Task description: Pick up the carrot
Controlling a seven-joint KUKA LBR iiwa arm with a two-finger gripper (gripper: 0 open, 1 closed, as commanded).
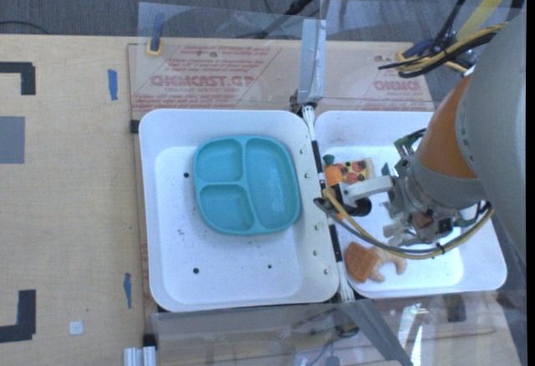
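Observation:
A small orange piece, which looks like the carrot [333,175], lies at the upper left of the right bin [481,272], close to the wall between the bins. My gripper [401,226] hangs low over the middle of that bin, to the right of the carrot and a little nearer the front, apart from it. The wrist and cables hide what lies under the gripper.
A multicoloured toy [359,167] lies right beside the carrot. A tan bread-like piece [365,262] sits at the right bin's front left. The left bin [167,272] holds a teal divided plate [247,185]. A yellow cable loops below the wrist.

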